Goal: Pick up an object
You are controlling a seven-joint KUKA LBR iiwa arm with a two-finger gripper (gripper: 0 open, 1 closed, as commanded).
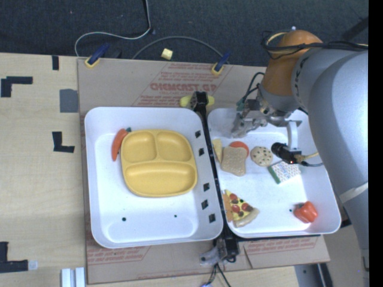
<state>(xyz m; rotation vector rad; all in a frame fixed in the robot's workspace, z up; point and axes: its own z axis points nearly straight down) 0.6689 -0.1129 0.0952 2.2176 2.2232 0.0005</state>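
On the cardboard-covered bench [119, 82], the right white bin [317, 196] holds a tan toy bread slice [234, 160]. The tool [242, 126] hangs just beyond the slice toward the bin's far rim; its opening I cannot tell.

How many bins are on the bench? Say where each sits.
2. The left bin holds a yellow divided plate; the right bin beside it holds the toy food.

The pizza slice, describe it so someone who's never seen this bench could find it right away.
Look at the right-hand white bin, the one the arm reaches over. Go to its near-left corner, beside the black divider between the bins. The pizza slice lies there: a tan wedge with red and dark toppings, while the bread slice above it is plain.
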